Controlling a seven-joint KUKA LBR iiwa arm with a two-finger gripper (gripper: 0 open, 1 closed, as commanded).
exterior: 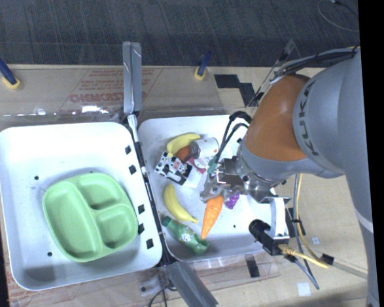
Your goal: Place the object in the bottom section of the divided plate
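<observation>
- The green divided plate (pixel 90 216) lies in the left bin (pixel 21 151), all sections bare.
- The arm (pixel 301 125) reaches over the right bin (pixel 250 238); its tool (pixel 221 180) sits low among the items, and how far it is open cannot be made out.
- An orange carrot (pixel 211 216) lies just below the tool, touching or nearly so.
- Two bananas (pixel 177 205), a green bottle (pixel 184 235) and a small black-and-white box (pixel 173 167) lie nearby.
</observation>
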